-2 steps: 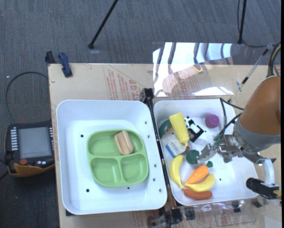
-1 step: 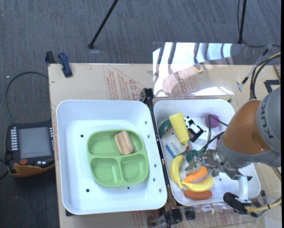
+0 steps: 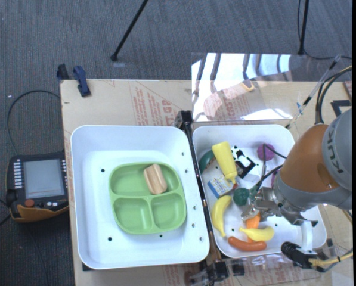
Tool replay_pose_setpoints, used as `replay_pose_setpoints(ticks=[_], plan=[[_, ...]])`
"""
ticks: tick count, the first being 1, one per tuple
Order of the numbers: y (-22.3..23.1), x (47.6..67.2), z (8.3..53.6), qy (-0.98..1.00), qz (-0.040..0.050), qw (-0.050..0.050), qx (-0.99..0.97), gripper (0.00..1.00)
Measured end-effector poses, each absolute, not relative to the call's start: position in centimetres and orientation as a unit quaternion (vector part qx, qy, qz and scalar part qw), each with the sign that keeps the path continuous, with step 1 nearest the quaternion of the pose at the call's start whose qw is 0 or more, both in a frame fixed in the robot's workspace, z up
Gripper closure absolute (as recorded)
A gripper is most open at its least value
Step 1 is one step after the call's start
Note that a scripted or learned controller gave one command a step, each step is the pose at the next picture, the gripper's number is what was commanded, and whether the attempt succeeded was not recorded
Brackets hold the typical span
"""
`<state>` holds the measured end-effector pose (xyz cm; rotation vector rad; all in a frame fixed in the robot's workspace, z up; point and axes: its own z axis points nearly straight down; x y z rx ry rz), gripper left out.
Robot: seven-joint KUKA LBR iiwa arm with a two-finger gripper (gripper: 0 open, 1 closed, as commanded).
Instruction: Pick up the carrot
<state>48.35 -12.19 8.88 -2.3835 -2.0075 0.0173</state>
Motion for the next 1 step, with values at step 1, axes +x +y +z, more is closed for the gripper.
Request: replay_pose_setpoints(ticks=[1], plan=[[-7.18, 57.44, 19.17, -0.48, 0.0023, 0.003, -0.877, 1.0]])
